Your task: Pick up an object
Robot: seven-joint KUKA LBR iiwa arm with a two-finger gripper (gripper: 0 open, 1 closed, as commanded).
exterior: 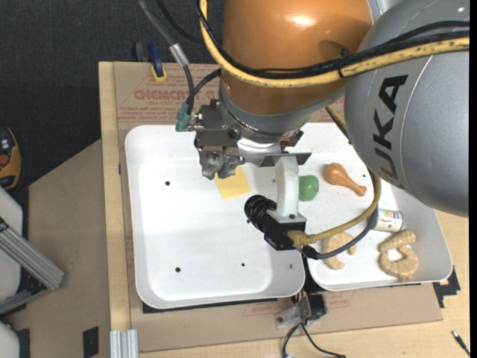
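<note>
1. Looming closest to your lens, the arm's orange band [291, 28] and grey casing [417, 95] cover the top right of your view.
2. Your gripper [218, 168] hangs below the wrist over the left bin [171, 237], toward that bin's back right part. You cannot tell how it is set from this angle; its dark body hides the tips.
3. Yellow flat piece [234, 185] lies on the left bin's floor just beside the gripper, on its right and a little nearer you. You see nothing held.
4. White bracket [287, 192] and black fitting [262, 218] hang from the wrist at the bins' shared edge, with a yellow-sleeved cable looping right.
5. Right bin [373, 274] holds a green object [308, 187] partly behind the bracket, an orange pear-shaped piece [344, 177], a small white can [389, 219], and a tan ring-shaped piece [399, 258].
6. Both bins rest on a cardboard sheet [119, 200].
</note>
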